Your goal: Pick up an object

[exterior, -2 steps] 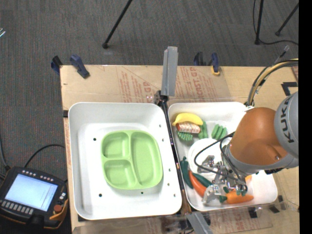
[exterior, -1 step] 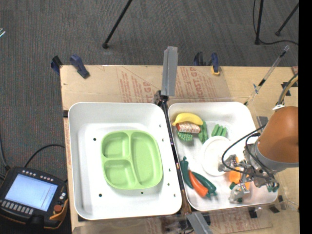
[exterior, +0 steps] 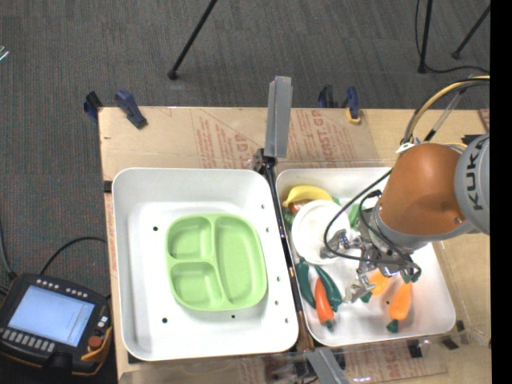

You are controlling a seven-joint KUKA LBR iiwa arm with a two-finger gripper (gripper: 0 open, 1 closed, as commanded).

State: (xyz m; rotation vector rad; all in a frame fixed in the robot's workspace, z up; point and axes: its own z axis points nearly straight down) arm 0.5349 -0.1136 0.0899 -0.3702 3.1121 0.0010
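Nearest the camera, along the front edge of the right bin (exterior: 445,314), lie two toy carrots. One carrot (exterior: 322,304) sits toward the bin's front left corner, its long axis running roughly front to back, with dark green leaves (exterior: 314,277) fanned beside it. The other carrot (exterior: 399,302) lies toward the front right, tilted slightly, its green stub pointing at the front rim.

Just behind and between them hangs the gripper (exterior: 365,282), low over the bin floor. Whether the claw is released or clenched cannot be told: its metal linkage is a tangle of thin parts seen from above, and nothing can be made out between them. A bit of orange shows just beside the linkage, but it is too small to say what it is.

The likeliest target is the right-hand carrot, which lies just to the front and right of the claw, near but apart. Its long axis runs mostly front to back, so a grasp would probably need to close across it, from side to side.

Farther back, a white plate (exterior: 314,229) rests by the bin's left wall, with a yellow banana (exterior: 306,194) near the back left corner, partly covered by the plate. The orange-banded wrist hides the bin's back right area.

The left bin (exterior: 132,194) carries a green divided tray (exterior: 216,262) at its middle.
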